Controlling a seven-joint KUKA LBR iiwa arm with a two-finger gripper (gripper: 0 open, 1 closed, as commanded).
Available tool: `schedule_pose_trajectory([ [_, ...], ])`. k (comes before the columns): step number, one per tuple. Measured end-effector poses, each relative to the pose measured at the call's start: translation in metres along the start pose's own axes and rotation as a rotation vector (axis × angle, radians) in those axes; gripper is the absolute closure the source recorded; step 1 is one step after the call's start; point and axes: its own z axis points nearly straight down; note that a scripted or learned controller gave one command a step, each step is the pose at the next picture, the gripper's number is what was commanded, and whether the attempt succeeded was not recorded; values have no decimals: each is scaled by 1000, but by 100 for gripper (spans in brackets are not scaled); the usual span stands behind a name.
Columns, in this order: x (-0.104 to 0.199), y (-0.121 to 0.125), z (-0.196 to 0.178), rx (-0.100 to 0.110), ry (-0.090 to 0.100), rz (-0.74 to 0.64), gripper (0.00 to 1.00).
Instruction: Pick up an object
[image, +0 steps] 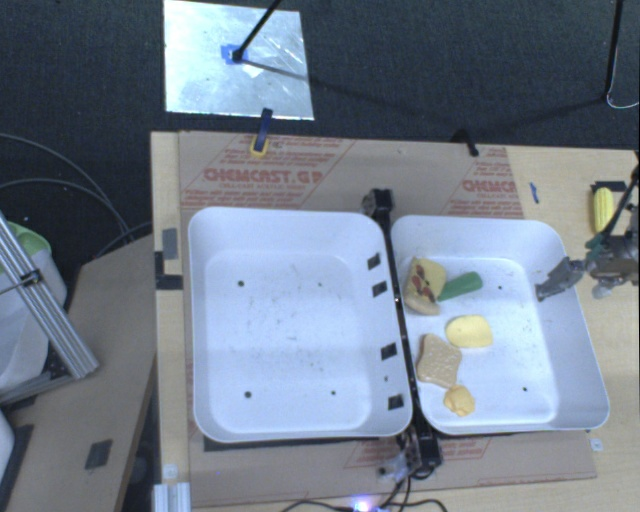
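Note:
The right white bin (560, 400) holds several small objects. A yellow and red piece (427, 285) lies near its left wall, with a green piece (461, 286) touching it on the right. Below them are a pale yellow oval (468, 331), a tan cracker-like slab (438, 362) and a small yellow lump (459, 400). My gripper (575, 278) hangs over the bin's right rim, well to the right of the objects, with nothing seen in it. The arm enters from the right edge.
The left white bin (285, 330) sits beside the right one, joined by a black divider with clips (392, 320). Both rest on a cardboard sheet (300, 165). A yellow tool (602, 208) lies at the far right, and a metal plate (238, 58) lies beyond the bench.

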Motion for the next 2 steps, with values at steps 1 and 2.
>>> schedule_pose_trajectory([
  [1, 48, -7, 125, 12, 7, -4, 0],
  [2, 88, -39, 171, -5, -1, 2, 0],
])
